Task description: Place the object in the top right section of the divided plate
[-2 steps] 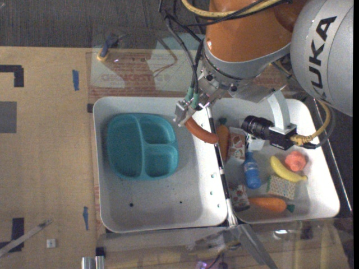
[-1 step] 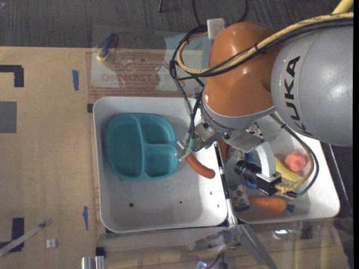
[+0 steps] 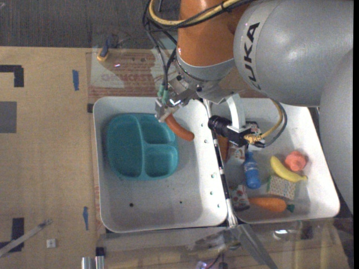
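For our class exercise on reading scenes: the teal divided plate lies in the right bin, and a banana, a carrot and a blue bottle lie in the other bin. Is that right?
Not quite. The camera view shows the teal divided plate in the left bin, not the right. The rest stands: the banana, carrot and blue bottle lie in the other bin, the right bin.

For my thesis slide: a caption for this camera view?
KUKA gripper holds a sausage at the teal divided plate's top right corner in the left bin.

Arm [image 3: 280,38] cut off at top, right; hides right bin's [image 3: 325,206] upper part.
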Controlling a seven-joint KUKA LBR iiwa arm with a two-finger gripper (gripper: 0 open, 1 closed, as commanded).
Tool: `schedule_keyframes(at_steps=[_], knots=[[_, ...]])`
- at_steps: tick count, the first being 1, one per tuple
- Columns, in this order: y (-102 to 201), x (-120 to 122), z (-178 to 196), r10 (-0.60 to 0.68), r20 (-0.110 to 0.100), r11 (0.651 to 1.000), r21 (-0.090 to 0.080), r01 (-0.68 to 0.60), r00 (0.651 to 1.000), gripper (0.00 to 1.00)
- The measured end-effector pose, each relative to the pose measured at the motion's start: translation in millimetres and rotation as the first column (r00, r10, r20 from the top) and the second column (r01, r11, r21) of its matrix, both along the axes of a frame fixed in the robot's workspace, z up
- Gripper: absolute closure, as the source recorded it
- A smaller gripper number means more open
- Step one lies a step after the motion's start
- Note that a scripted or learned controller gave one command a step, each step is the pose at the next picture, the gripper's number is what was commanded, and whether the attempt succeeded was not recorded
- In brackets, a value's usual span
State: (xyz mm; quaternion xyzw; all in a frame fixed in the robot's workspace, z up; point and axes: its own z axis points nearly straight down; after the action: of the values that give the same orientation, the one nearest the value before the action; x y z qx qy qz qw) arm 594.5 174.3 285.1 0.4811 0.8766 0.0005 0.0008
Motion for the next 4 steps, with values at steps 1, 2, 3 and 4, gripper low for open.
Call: schedule_keyframes(at_steps=[1,2,3,4], knots=[[-44.1,-34.3,-1.9,-0.229,-0.004,0.973,-0.001,0.229,0.973,1.00],[-64.6,-32.7,-64.3,-0.211,-0.003,0.977,0.000,0.211,0.977,1.00],[-56.1,-20.2,-73.4,-0.117,0.000,0.993,0.000,0.117,0.993,1.00],[-57.3,-19.0,-63.1,-0.120,0.003,0.993,0.001,0.120,0.993,1.00]])
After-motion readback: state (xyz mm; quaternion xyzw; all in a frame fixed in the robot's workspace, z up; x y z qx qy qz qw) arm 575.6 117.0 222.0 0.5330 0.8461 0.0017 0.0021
